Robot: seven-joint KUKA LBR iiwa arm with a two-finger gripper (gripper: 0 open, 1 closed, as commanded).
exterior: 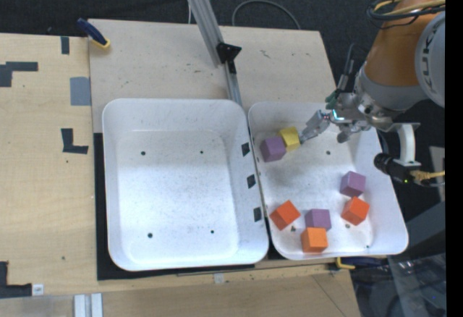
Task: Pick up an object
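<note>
1. The gripper point(312, 129) sits low over the right bin point(376, 163); I cannot tell its state.
2. The yellow cube point(290, 137) lies just beside it, touching a purple cube point(272, 148).

We're in a robotics lab here: a plywood bench point(181, 55) patched with grey tape, two white bins point(119, 120) side by side, coloured test cubes point(285, 214), loose cable point(264, 8), and an industrial arm point(401, 55) leaning in.
</note>
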